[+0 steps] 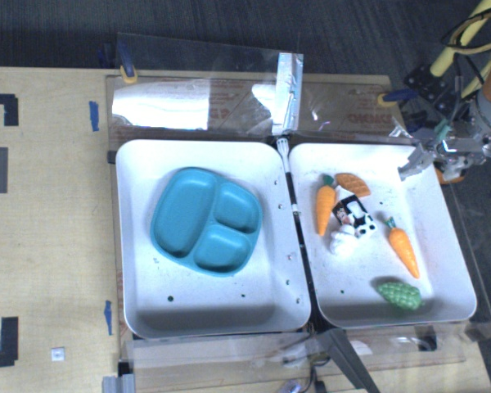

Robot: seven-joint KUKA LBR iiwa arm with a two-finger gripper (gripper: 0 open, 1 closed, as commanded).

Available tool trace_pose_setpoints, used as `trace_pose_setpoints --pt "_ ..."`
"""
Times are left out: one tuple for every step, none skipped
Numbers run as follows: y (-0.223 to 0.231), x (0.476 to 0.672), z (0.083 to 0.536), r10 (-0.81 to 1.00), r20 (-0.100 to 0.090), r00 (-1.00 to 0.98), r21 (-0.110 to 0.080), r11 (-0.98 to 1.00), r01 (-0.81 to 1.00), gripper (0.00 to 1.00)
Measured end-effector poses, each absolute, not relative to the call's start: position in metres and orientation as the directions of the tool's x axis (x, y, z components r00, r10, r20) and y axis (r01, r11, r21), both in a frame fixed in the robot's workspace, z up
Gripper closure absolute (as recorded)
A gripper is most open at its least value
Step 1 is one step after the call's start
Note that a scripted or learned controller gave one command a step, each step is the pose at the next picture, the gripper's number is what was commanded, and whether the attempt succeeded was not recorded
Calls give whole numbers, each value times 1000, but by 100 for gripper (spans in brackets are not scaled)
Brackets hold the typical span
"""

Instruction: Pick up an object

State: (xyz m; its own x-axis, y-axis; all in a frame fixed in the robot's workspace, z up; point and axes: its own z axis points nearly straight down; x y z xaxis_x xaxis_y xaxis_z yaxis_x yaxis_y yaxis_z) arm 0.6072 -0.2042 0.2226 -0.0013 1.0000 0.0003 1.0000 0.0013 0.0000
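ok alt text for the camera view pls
The robot's hand hovers at the right bin's far right corner. In that bin lie two toy carrots, a black-and-white toy and a green toy; the left bin holds a blue divided plate.

The arm point(484, 97) is cut off by the right edge, and the small black-and-white toy point(353, 218) is too blurred to identify.

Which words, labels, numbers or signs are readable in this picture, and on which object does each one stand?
None can be read.
Clear panel behind the bins: reddish print, too blurred to read.
Blue divided plate, two toy carrots, black-and-white toy: no visible text.
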Motion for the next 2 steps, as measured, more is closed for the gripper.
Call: trace_pose_setpoints --pt "-208 579 103 999 9 -39 -7 39 999 0" --pt "-195 540 87 994 -1 -109 5 109 994 0"
